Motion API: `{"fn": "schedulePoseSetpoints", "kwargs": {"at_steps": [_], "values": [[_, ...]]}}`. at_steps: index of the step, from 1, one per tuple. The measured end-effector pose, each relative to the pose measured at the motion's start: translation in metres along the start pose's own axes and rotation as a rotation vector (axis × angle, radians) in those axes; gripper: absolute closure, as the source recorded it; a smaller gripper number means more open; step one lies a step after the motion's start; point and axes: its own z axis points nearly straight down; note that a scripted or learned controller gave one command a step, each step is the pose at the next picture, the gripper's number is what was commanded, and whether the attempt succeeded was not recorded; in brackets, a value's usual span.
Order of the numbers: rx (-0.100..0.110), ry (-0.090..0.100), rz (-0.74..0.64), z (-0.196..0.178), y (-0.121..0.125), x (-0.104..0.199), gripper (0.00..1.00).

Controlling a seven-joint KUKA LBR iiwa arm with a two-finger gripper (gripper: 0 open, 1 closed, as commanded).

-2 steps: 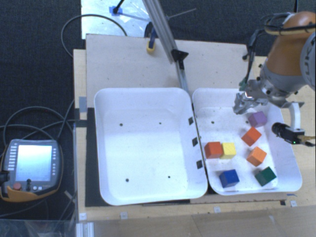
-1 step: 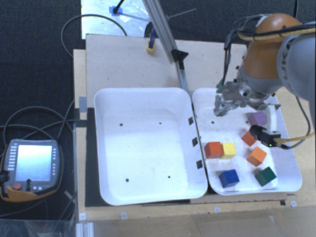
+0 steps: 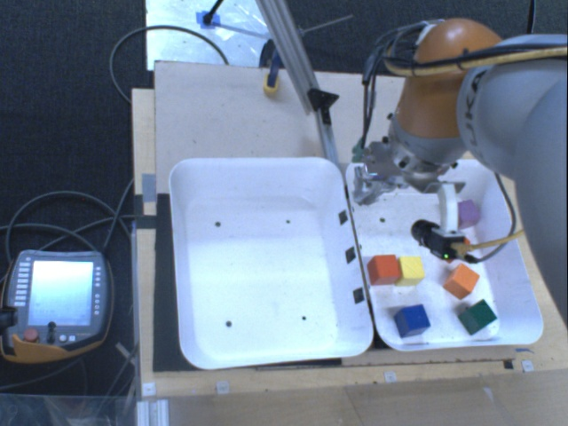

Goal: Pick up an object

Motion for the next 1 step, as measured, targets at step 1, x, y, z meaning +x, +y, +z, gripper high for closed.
{"fn": "schedulePoseSetpoints", "kwargs": {"at_steps": [1], "values": [[-0.001,0.001,-0.001,-0.0112,0.0085,0.054,1.0]]}}
